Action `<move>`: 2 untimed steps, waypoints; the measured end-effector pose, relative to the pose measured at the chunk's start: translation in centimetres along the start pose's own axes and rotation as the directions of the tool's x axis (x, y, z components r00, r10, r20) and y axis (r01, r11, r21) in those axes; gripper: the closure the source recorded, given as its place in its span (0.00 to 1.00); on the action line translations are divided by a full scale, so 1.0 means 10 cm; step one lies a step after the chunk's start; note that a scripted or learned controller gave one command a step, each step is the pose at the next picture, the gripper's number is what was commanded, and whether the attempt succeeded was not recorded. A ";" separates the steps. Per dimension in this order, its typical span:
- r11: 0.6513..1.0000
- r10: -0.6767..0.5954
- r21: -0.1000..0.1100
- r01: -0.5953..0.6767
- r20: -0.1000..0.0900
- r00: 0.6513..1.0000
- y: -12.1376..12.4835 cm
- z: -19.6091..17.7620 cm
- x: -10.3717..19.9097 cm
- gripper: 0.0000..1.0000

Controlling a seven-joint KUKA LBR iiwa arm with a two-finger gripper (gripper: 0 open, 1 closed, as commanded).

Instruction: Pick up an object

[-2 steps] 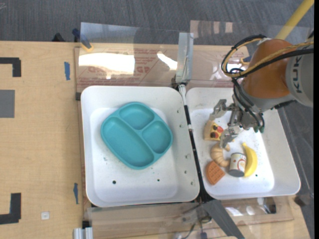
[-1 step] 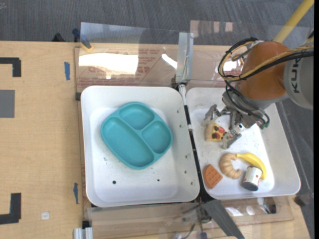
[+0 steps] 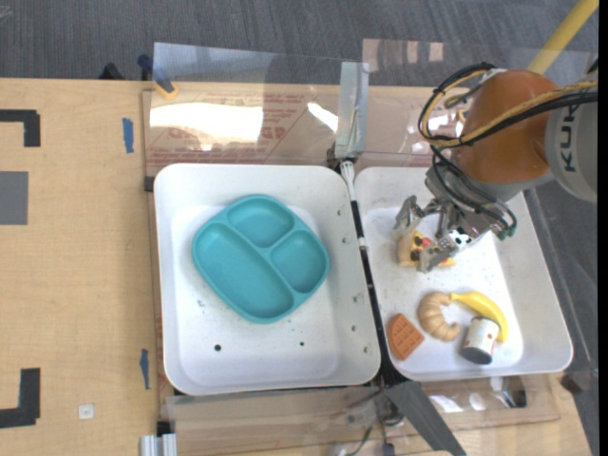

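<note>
Grey arm, tool low over right bin

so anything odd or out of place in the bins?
Nothing damaged or spilled. The teal plate sits askew in the left bin. In the right bin, banana, croissant and waffle lie bunched together.

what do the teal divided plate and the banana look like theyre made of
Teal divided plate: probably silicone or matte plastic; uniform colour, soft rounded rims, no sharp glare. Banana: likely a plastic toy; flat, even yellow with a smooth surface.
</note>
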State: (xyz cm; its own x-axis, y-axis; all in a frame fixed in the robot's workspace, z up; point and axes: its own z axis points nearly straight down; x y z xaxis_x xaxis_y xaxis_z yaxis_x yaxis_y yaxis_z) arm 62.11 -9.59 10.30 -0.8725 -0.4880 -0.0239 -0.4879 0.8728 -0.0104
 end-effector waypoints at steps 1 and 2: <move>0.984 -0.176 -0.007 0.176 -0.009 0.984 0.22 -0.86 -0.50 1.00; 0.886 -0.464 -0.010 0.464 -0.007 0.886 -0.06 -1.52 -0.56 1.00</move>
State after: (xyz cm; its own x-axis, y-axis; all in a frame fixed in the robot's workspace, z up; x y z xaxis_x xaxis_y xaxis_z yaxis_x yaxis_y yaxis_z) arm 66.89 -7.42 25.66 -0.5464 -0.8375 -0.0093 -0.8374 0.5465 -0.0103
